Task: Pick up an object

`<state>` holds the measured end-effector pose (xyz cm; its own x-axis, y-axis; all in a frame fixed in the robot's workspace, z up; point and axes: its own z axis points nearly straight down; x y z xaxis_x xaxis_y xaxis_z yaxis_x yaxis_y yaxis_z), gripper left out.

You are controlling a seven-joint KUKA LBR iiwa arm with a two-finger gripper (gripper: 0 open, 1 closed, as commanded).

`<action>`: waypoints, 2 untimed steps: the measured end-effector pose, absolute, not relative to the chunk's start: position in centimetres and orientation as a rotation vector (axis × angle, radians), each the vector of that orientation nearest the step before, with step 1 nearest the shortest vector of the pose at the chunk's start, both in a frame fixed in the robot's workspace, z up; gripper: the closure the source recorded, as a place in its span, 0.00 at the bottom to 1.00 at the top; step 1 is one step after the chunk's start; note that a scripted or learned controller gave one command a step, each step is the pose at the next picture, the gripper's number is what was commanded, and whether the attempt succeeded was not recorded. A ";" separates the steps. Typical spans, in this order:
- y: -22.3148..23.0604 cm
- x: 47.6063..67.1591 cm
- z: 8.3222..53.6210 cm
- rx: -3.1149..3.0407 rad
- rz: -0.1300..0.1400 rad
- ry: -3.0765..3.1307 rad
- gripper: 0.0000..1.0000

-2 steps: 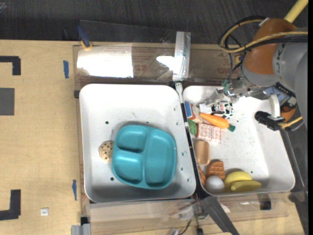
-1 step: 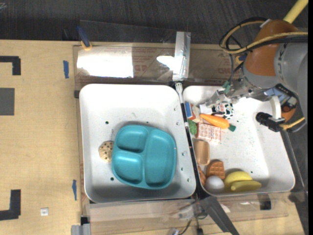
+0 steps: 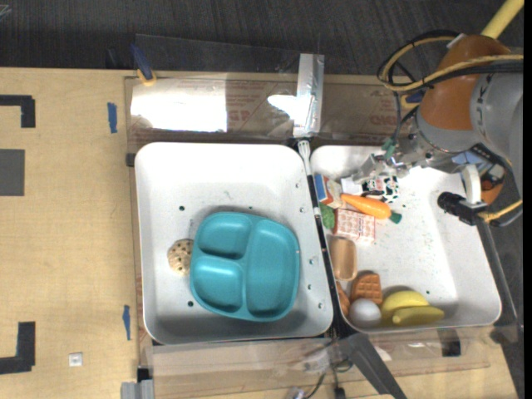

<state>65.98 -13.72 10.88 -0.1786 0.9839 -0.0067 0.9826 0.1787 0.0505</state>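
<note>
Pincer (image 3: 384,161) sits low over the right bin (image 3: 449,248), its opening impossible to judge. Just beside it lie a carrot (image 3: 366,205) and red packet (image 3: 356,224); banana (image 3: 411,305) and egg (image 3: 364,310) farther off. Left bin (image 3: 166,181) holds a teal plate (image 3: 245,264) and cookie (image 3: 179,256).

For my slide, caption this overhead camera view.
Gripper hovers over the toy-filled right bin; teal plate and cookie in left bin.

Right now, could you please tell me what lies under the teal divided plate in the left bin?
A cookie pokes out from beside the teal plate's left edge; the plate covers the bin floor beneath it, so anything under it is hidden.
</note>
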 end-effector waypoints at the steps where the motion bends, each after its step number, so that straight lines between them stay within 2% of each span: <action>1: -13.3 64.6 10.9 2.118 0.050 2.260 0.00; 2: -13.2 64.5 10.9 2.159 0.050 2.225 0.00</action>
<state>64.45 -13.16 10.88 -0.0299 0.9995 -0.0073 0.9982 0.0302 0.0520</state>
